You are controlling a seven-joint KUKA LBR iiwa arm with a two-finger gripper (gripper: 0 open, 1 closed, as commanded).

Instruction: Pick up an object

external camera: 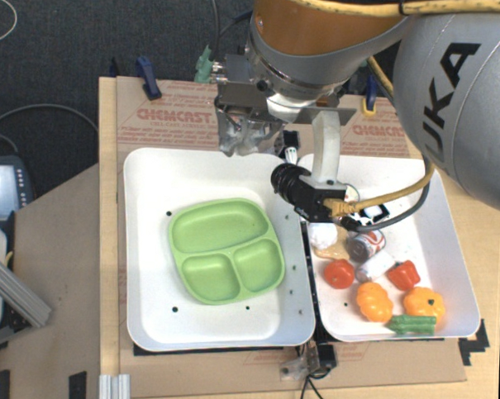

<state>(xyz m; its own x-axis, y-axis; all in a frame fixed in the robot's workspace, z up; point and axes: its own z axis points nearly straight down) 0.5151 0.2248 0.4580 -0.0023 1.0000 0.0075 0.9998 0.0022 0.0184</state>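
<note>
The gripper point(243, 140) hangs over the far rim of the left shallow white bin point(139, 231), just above the bare white floor there. Nothing can be seen in its grasp, and whether it is released or clenched I cannot tell.

Nearest to it, toward the camera, a light green plastic plate with three compartments point(227, 251) lies flat in the middle of that bin, apart from the gripper. It is a rounded rectangle turned slightly askew. Its one long compartment sits on the far side and runs across the bin, rising a little toward the right; the two small compartments sit side by side on the near side.

The right shallow white bin point(451, 236) touches the left one along their shared edge. Toy foods cluster in its near half:
- a small white lump point(321, 235)
- a round red tomato point(339, 274)
- a red pepper point(404, 274)
- an orange pepper point(374, 300)
- a second orange fruit point(425, 302)
- a green pod point(412, 324)

The pod lies just in front of the orange pieces, its long axis running left to right along the near wall.
</note>
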